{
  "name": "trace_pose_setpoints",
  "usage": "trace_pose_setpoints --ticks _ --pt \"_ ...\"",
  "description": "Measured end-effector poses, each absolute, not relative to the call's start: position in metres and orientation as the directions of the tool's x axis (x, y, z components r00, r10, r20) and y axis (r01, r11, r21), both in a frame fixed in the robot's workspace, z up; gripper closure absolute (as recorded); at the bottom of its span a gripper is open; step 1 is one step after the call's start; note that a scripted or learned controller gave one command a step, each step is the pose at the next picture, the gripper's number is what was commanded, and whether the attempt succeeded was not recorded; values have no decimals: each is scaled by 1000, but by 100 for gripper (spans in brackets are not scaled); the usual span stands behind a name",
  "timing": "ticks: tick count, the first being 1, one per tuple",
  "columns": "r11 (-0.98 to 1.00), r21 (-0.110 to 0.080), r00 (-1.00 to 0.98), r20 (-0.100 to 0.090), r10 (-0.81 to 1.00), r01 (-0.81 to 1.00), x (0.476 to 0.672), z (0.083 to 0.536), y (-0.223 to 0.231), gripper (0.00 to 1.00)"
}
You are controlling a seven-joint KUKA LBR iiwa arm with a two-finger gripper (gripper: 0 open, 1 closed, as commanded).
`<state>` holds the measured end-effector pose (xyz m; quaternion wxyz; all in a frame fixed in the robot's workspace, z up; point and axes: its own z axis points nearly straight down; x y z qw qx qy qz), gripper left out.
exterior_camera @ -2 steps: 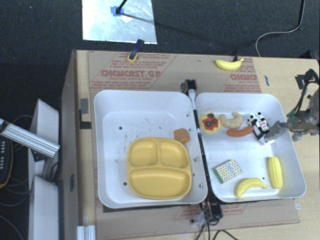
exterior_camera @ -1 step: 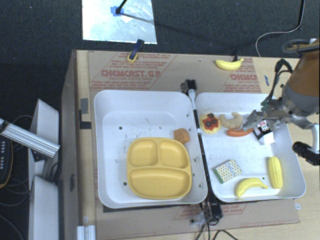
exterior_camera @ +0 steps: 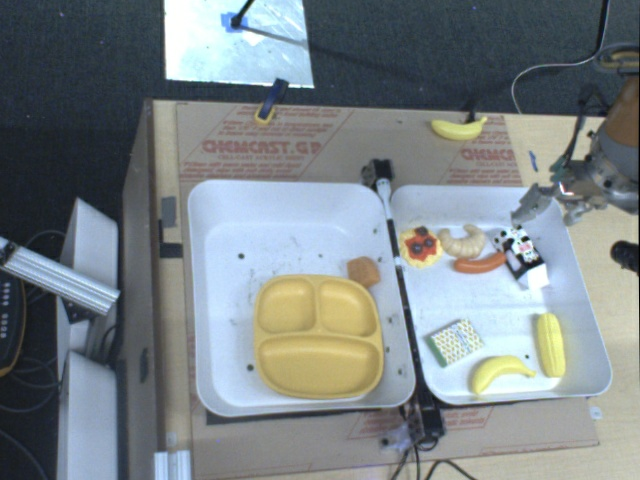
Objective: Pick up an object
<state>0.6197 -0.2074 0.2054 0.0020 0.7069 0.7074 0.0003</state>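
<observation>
My gripper hangs over the far right corner of the right bin, open, with nothing between its fingers. Just below it lies a black-and-white toy. To the left of that toy are an orange sausage, a pale croissant and a small pizza slice. Toward the front of this bin lie a corn cob, a yellow banana and a green patterned box.
The left bin holds a yellow divided plate and a small brown piece. A second banana lies on the bench behind the right bin. A black divider runs between the bins.
</observation>
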Motion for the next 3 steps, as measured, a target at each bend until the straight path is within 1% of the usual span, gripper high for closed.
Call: trace_pose_setpoints --ticks 1,2,3 --pt "5 1 -5 -1 1000 1000 640 153 -206 0" --pt "5 2 -5 -1 1000 1000 647 122 -206 0" --pt "9 6 -9 -4 1000 1000 648 133 -206 100"
